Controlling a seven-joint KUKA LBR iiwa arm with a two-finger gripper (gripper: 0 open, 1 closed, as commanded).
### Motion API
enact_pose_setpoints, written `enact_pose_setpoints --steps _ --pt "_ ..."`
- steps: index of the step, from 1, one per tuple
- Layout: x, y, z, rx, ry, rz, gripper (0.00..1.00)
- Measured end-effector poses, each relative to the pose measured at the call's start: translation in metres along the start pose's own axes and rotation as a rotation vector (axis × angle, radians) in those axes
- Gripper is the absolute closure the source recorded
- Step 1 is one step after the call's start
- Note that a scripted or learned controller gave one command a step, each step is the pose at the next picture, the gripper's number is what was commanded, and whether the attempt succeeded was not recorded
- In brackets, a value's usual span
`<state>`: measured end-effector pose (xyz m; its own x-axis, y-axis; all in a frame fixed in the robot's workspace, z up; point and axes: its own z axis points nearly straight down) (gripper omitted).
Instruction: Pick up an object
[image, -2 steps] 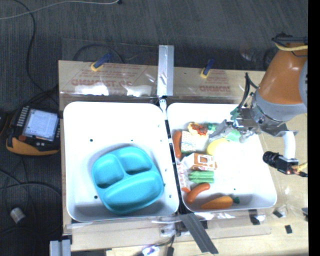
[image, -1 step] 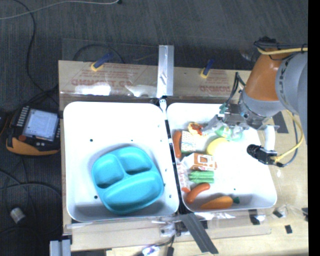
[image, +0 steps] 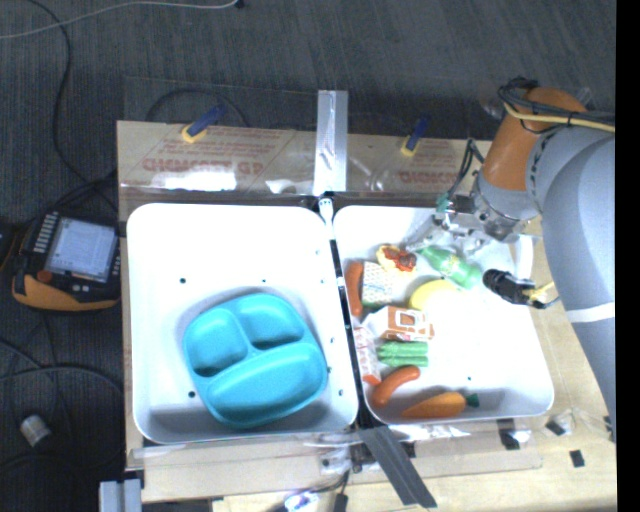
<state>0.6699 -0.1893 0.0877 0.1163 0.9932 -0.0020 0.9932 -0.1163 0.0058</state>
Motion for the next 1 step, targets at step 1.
enact_pose_setpoints --steps 1 --pt "0.0 0.0011 -0.0117 -0.002 -0.006 -0.003 1.0"
